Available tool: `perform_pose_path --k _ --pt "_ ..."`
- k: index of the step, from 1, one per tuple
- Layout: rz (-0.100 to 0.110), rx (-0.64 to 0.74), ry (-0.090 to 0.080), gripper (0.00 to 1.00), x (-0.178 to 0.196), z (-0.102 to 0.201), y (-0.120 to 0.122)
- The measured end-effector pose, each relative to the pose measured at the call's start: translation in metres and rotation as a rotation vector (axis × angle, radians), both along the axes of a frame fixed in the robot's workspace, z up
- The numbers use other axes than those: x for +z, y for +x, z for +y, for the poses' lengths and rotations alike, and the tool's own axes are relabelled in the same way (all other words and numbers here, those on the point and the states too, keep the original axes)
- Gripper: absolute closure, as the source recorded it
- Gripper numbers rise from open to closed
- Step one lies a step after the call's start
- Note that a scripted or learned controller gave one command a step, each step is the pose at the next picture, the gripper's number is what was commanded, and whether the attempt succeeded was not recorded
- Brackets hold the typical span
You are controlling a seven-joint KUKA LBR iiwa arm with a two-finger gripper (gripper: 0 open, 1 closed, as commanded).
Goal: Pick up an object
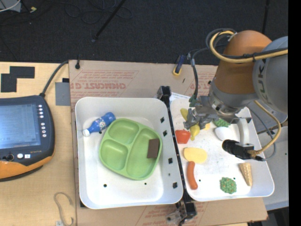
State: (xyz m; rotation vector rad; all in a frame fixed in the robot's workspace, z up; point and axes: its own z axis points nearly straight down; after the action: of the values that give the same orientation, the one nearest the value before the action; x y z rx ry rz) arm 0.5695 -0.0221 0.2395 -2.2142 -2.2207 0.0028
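Note:
My gripper (192, 122) is low in the right bin (263, 185), near its left wall at the back. A small yellow piece (194, 130) lies right at its tip, partly hidden by it, so I cannot see whether it is held. A red pepper-like toy (182, 136) sits just below and left of the gripper. Further forward are a yellow lump (195, 154) and an orange-red sausage (191, 174). A green leafy piece (221, 123) and a white object (220, 133) lie to the right of the gripper.
A green broccoli (228, 185) and an ice cream cone (246, 173) rest at the right bin's front. The left bin (89, 182) holds a green divided plate (123, 149) with a brown block (153, 148) on it, and a blue bottle (99, 124). A tablet (21, 126) lies far left.

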Motion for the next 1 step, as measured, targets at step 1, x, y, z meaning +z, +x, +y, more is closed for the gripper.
perform_pose_path --k 1 --pt "0.002 0.000 -0.001 1.00 -0.0033 0.0354 -0.0315"
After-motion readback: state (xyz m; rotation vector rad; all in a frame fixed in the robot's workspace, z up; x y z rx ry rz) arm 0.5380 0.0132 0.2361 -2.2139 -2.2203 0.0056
